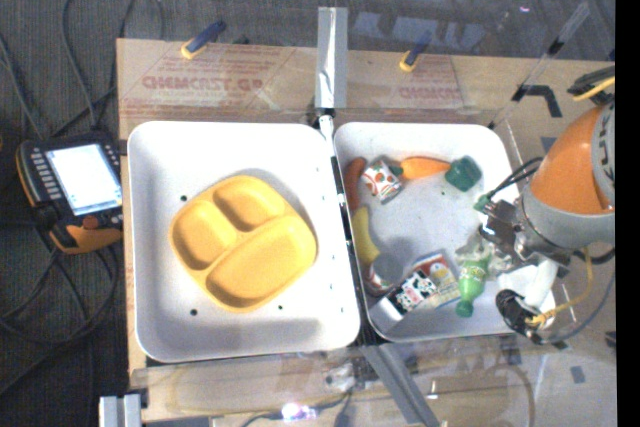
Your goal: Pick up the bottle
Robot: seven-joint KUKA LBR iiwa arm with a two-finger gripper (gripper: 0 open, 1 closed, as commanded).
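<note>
The bottle [470, 281] is small, pale green with a green cap, and lies in the right bin [430, 215] near its front right corner, beside a cow-print carton [424, 285]. My gripper [493, 237] hangs over the bin's right side, just above and to the right of the bottle's upper end. The dark wrist parts and cables crowd around it, so its state is unclear. Whether it touches the bottle I cannot tell.
The right bin also holds a red-and-white can [381, 180], a carrot [426, 168], a dark green piece [463, 174] and a banana [363, 235] along the left wall. A yellow divided plate [245, 241] sits in the left bin [150, 295].
</note>
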